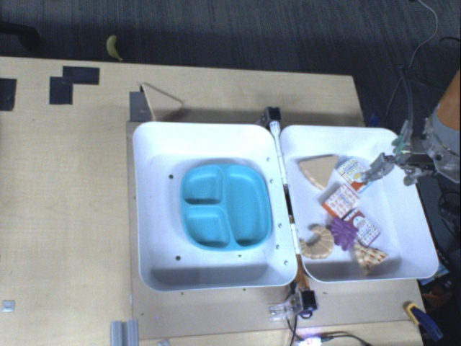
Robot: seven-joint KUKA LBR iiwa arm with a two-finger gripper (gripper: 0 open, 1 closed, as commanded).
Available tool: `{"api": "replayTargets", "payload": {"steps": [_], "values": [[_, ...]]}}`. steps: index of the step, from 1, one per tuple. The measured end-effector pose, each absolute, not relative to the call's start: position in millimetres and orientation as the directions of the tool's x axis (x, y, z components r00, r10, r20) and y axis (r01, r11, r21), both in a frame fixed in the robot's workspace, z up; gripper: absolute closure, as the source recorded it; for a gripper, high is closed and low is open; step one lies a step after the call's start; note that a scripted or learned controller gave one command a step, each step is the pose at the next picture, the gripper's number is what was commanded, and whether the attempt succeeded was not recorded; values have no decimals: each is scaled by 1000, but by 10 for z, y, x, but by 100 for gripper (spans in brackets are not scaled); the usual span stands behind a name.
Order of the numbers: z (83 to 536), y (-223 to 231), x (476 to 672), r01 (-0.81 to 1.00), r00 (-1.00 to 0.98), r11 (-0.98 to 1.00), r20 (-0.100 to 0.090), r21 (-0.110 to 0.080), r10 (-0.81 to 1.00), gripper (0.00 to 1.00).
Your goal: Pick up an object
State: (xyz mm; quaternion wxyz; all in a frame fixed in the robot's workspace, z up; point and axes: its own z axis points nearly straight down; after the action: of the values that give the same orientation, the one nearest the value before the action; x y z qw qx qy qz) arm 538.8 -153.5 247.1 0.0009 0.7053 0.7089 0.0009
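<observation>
The right bin [403, 215] holds several small items. A tan wedge [317, 170] lies at its upper left, with a small white-and-blue box [350, 169] just to its right. Below them are a red-and-white box [340, 201], a purple toy [344, 231], a patterned box [365, 227], a round cookie-like piece [318, 244] and a waffle-like wedge [369, 256]. My gripper [373, 170] reaches in from the right over the bin's upper right part. Its tip is right beside the white-and-blue box. I see nothing held in it.
The left bin [158, 193] holds a blue divided plate [225, 205]. A black clamp [271, 114] sits at the top of the ridge between the bins. Cables and a connector [302, 303] lie at the front edge of the bench.
</observation>
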Motion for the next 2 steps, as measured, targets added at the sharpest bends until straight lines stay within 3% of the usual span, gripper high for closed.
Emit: {"api": "replayTargets", "payload": {"steps": [1,2], "values": [[984,-1986,5563,1000,-2,3,-4,12,1000,0],[900,-1483,5120,1000,-2,2,-4,17,1000,0]]}}
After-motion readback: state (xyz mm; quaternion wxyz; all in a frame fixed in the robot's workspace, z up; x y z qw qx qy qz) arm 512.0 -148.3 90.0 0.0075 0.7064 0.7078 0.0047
